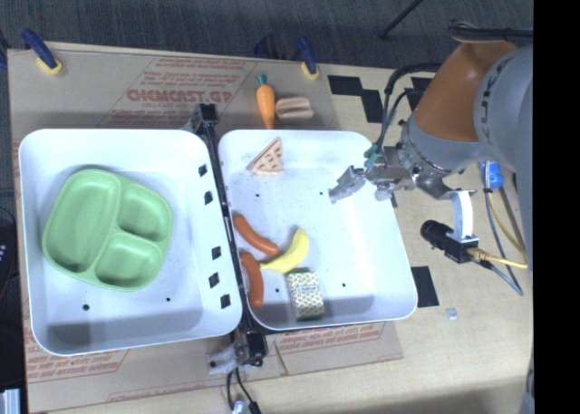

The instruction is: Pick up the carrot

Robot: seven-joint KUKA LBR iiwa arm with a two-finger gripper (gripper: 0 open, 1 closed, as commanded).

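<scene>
The carrot (265, 102), orange with a green top, lies on the cardboard just behind the right bin's far rim, outside both bins. A small tan bun-like item (294, 110) lies against its right side. My gripper (347, 184) hangs over the upper right part of the right bin (381, 249), well to the right of the carrot and nearer the front. I see nothing in the gripper.
In the right bin lie a toast wedge (267, 158), two sausages (255, 234) (253, 278), a banana (288, 254) and a patterned block (306, 294). A green divided plate (107, 226) sits in the left bin (36, 312). Blue clamps (308, 59) hold the cardboard's far edge.
</scene>
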